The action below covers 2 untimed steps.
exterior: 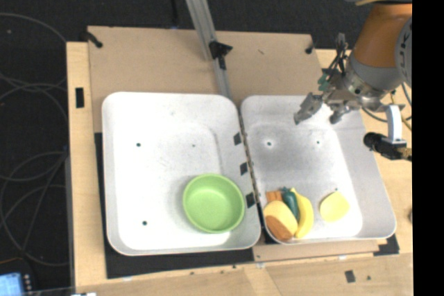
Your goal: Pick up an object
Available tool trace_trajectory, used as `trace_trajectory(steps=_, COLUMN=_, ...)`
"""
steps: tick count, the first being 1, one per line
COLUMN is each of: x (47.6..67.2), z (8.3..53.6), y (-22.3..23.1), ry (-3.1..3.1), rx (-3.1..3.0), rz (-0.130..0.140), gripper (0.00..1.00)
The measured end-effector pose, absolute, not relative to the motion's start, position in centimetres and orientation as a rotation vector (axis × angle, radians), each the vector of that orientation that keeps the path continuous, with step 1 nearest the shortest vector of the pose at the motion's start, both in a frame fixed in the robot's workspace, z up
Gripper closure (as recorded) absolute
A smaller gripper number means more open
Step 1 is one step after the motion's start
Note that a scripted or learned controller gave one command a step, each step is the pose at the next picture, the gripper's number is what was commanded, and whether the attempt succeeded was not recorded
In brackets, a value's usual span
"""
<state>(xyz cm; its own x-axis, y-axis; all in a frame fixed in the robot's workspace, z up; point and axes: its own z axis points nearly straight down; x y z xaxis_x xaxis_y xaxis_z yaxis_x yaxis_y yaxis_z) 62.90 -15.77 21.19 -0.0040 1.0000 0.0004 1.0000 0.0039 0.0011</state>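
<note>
My gripper (pixel 321 113) hangs over the far edge of the right bin (pixel 305 149), fingers spread apart with nothing between them. At the near side of that bin lie a yellow lemon-like piece (pixel 334 206), a yellow banana (pixel 303 213) with a green piece (pixel 290 203) on it, and an orange-brown rounded item (pixel 279 221). These sit well below the gripper in the view. A green bowl (pixel 214 202) rests upright in the left bin (pixel 152 149), near its front right corner.
A slanted metal pole (pixel 201 17) rises from the board behind the bins. A ridge (pixel 244 156) with small black clips divides the two bins. The arm's orange band (pixel 381 31) is at the right. Cables lie on the dark floor to the left.
</note>
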Motion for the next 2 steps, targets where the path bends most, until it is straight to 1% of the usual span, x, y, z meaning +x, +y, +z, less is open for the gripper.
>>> trace_trajectory(steps=1, x=62.9, z=21.2, y=-15.8, ry=2.226, rx=2.216, rz=0.001, gripper=0.0)
trace_trajectory(steps=2, x=62.4, z=15.8, y=-15.1, ry=2.224, rx=2.218, rz=-0.004, gripper=0.0)
